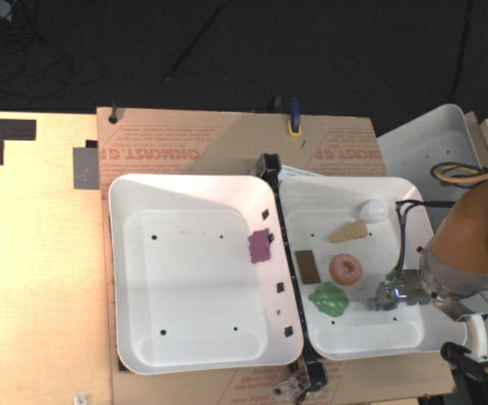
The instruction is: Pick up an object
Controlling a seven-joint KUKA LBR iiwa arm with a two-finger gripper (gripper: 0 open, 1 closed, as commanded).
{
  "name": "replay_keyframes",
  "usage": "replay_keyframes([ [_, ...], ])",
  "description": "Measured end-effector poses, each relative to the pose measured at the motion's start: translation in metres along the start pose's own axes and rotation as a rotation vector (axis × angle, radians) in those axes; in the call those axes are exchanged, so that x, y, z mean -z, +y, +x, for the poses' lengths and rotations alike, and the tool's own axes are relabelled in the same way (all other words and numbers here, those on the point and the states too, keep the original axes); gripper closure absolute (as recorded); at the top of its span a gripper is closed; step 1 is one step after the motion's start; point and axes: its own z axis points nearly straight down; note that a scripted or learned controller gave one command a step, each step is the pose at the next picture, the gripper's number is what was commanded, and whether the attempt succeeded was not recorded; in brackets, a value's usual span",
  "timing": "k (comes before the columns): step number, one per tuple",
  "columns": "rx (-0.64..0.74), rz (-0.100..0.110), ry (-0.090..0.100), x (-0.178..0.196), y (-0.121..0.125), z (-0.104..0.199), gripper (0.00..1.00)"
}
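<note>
Arm: reaching in from the right, orange band sitting over the right bin's right edge.
Tool: hanging low in the right bin, nr its right-front part; small + dark here, so can't tell how it is set or whether anything is in it.
Right bin: white, shallow, lying beside the left bin w/ a black clip strip between them.
Donut: pink, lying mid-bin, just left of the tool, apart from it.
Green lump: sitting in front of the donut, nr touching it; closest thing on the tool's left-front side.
Brown block: lying by the bin's left wall, just left of the donut.
Cone: tan, lying tilted behind the donut, wide end pointing toward a white round thing nr the back.
Cable: black, looping down from the back of the bin to the tool, running right of the cone + donut.
Left bin: white; purple lump sitting against its right wall, well apart from the tool.
Worktop: pale wood at left, cardboard sheet lying under both bins.
</note>
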Motion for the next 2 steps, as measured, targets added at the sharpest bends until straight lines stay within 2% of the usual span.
replay_keyframes([
  [1, -0.005, 0.002, 0.001, 0.009, -0.001, -0.001, 1.0],
  [2, 0.012, -0.004, 0.0, 0.106, 0.0, 0.092, 1.0],
])
